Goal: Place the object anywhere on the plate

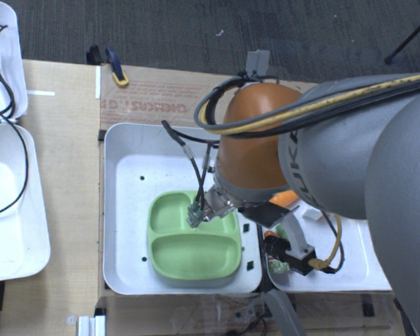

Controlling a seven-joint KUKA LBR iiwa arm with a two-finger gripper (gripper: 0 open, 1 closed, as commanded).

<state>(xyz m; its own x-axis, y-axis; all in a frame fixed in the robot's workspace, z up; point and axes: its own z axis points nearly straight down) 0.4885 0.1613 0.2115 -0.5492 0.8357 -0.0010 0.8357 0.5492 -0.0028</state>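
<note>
A green plate [190, 258] with two compartments lies in the left white bin [127, 187], toward its front right. My gripper [196, 215] hangs over the plate's divider, near the far compartment's right side. Nothing can be made out in its tip from this angle. An orange object [286, 197] peeks out from under the arm in the right bin [360, 269], mostly hidden. A small white object [311, 214] lies just beside it.
The grey arm and its orange band [258, 142] cover most of the right bin. Another white tray [15, 216] with a black cable stands at the far left. A blue and yellow clamp [117, 69] rests on the cardboard behind the bins.
</note>
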